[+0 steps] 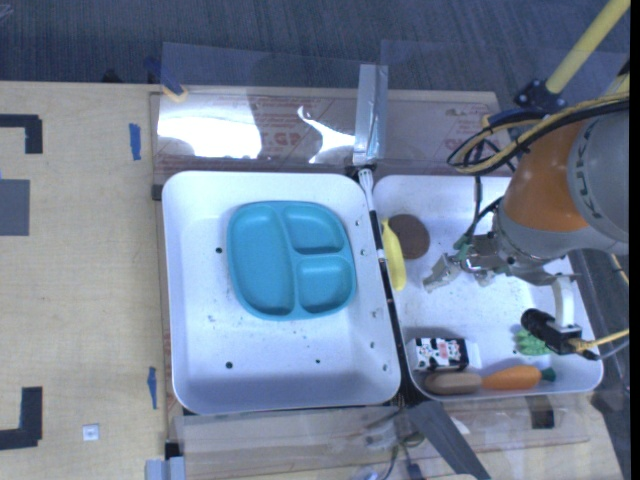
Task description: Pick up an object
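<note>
The yellow banana-shaped toy [394,258] lies in the right shallow white bin [480,318], pressed close along that bin's left wall, just beside the divider between the two bins. Its long axis runs nearly straight from the top of the camera view to the bottom, with the lower end leaning slightly to the right. Its darker tip points toward the top, and its curve bows gently toward the bin's middle. A brown round flat disc [409,236] sits just to its right, touching or nearly touching its upper half. The two-finger gripper [445,271] hangs over the middle of the same bin, to the right of the banana and the disc and apart from both, on the grey arm with the orange band [545,193] that comes in from the right. Whether the gripper is open or closed cannot be told from this angle, and no object can be made out in its grasp. Along the near wall of the right bin sit a small black-and-white patterned box [440,351], a brown sausage-shaped piece [455,382] just below it, and an orange carrot [512,376] lying left to right beside the sausage. A small green leafy piece [527,344] lies just above the carrot. In the left shallow white bin [200,308] a light-blue divided plate [290,258] rests flat near the middle.
</note>
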Controlling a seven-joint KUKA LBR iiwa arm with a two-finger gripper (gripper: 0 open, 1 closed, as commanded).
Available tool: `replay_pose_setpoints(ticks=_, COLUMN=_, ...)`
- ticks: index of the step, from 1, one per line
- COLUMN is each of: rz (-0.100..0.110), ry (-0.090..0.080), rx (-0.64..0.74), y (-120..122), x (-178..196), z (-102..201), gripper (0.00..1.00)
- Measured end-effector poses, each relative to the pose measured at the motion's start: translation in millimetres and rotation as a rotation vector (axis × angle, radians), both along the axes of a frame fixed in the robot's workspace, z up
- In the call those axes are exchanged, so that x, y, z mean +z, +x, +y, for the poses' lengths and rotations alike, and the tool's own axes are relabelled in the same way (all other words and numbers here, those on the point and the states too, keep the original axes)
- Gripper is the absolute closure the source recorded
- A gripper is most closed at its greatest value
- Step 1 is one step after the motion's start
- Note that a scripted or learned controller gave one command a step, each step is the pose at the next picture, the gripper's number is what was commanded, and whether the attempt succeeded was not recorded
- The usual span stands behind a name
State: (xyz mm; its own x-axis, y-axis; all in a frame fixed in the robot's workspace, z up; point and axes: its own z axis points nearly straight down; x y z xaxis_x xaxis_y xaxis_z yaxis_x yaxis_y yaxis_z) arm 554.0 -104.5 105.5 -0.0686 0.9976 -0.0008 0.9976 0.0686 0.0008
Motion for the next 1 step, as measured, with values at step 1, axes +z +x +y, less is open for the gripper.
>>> replay_pose_setpoints(ticks=1, rz=-0.005, ry=-0.002, rx=0.365, y=80.1, x=34.5, z=-27.2, gripper=0.00)
